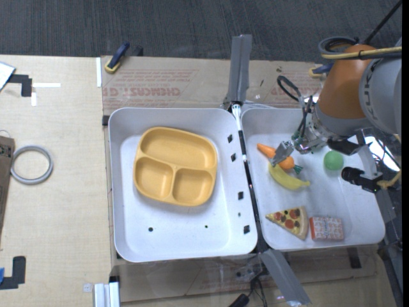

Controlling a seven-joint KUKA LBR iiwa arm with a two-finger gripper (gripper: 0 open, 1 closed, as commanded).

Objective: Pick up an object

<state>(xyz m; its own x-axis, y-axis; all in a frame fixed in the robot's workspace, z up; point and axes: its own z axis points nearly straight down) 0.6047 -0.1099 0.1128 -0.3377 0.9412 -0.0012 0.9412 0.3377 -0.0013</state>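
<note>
The right bin (358, 200) holds several toy items. An orange carrot (265, 149) lies near its left wall, with a small orange piece (287, 163) beside it and a yellow banana (289, 179) just below. A green ball (333, 161) sits to the right. A pizza slice (289, 221) and a red-and-white box (326, 228) lie near the front edge. My gripper (284, 152) hangs low over the spot where the carrot, the orange piece and the banana meet. I see nothing clearly held in it.
The left bin (128, 229) holds a yellow divided plate (174, 166). A grey divider (240, 69) runs between the bins at the back. A tape roll (30, 164) lies on the bench at far left. A blue-and-yellow tool (117, 56) rests behind the left bin.
</note>
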